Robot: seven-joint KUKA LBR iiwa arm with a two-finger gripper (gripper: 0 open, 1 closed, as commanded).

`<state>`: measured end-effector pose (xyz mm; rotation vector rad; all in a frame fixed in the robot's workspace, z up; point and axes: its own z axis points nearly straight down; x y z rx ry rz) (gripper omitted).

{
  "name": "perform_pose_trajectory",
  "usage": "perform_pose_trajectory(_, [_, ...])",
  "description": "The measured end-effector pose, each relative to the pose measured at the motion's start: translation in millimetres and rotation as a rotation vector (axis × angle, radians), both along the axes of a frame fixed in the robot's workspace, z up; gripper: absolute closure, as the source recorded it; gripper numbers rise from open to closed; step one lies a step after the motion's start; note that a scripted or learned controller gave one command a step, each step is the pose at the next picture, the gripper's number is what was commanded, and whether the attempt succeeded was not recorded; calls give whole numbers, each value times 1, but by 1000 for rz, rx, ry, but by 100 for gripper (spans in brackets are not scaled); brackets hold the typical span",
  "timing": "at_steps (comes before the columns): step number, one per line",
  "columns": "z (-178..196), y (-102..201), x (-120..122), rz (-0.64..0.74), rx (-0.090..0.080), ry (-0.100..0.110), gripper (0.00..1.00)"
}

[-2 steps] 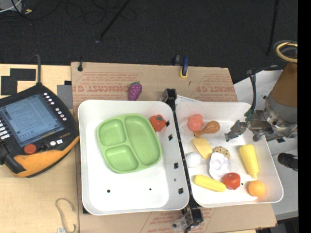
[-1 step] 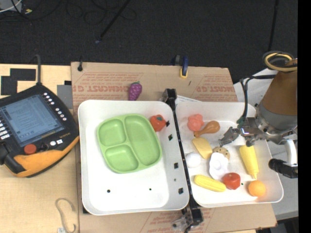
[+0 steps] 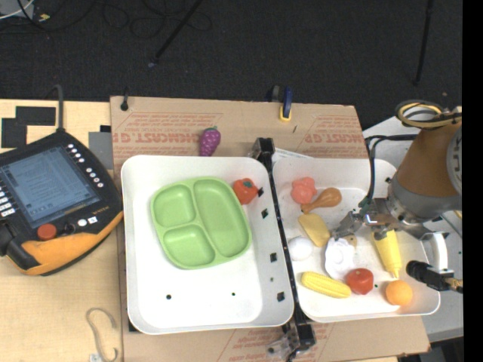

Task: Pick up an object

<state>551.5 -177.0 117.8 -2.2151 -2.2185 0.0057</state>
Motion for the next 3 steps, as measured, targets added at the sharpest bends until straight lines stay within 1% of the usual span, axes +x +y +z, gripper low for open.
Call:
perform_pose_trajectory(1, [-31, 6, 2, 3, 4, -4, 0])
perform_pose_trajectory(2, [-16, 2, 4, -1, -1, -14, 100])
perform_pose_trajectory(3, [47, 5, 6, -2, -2, -10, 100])
